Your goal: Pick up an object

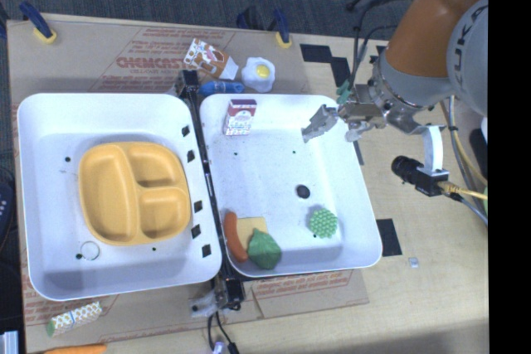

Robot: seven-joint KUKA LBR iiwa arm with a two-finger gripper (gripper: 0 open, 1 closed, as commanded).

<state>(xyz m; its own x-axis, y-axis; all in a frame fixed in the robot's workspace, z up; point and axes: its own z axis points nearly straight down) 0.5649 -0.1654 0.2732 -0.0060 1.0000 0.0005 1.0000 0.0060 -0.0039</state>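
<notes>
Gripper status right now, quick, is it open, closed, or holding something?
Gripper: over the upper right edge of the right bin; cannot be told whether open or closed, and nothing is seen held in it.

The arm [436, 21] is cut off by the right edge, and the carton's [239, 117] print is too small to read.

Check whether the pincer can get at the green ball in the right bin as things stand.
Probably yes. The pincer hovers over the right bin's upper right edge, and the green ball sits alone on open floor near the lower right corner, apart from the food pile.
</notes>
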